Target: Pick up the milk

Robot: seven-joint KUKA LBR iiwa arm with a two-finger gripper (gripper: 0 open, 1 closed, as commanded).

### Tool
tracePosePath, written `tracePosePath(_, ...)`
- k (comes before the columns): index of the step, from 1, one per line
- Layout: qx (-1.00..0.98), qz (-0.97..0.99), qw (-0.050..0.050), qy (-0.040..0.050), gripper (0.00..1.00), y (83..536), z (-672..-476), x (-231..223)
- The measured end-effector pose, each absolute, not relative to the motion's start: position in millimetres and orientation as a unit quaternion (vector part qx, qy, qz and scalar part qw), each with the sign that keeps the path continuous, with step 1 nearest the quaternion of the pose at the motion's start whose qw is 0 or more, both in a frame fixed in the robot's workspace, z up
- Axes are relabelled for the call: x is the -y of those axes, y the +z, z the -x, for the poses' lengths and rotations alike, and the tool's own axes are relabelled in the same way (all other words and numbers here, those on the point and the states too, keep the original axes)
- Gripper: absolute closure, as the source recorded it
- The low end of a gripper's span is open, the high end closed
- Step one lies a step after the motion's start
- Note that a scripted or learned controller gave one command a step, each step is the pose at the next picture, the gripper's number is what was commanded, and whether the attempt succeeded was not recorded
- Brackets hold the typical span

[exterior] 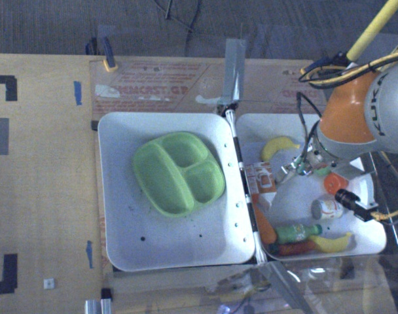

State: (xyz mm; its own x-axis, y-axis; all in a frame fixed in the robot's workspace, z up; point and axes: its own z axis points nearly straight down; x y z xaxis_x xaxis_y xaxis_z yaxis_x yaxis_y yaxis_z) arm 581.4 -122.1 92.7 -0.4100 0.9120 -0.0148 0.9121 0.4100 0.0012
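Milk carton (pixel 262 176) sits just left of the gripper (pixel 302 167), against the right bin's (pixel 376 237) left wall, long axis running near-to-far. Can't tell the gripper's state, too small and blurry.

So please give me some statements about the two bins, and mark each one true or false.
1. A green divided plate lies in the left bin. True.
2. The milk carton lies in the left bin. False: it lies in the right bin, against the wall next to the left bin.
3. A green bottle lies near the front edge of the right bin. True.
4. The arm reaches over the left bin. False: it is above the right bin.
5. There are two bananas in the right bin. True: one banana at the back, another banana at the front.
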Motion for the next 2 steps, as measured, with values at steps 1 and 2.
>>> tracePosePath(1,-0.757,-0.653,0.009,-0.0012,0.00,90,-636.7,110)
tracePosePath(2,-0.635,-0.772,0.006,0.0017,0.00,88,-639.8,99)
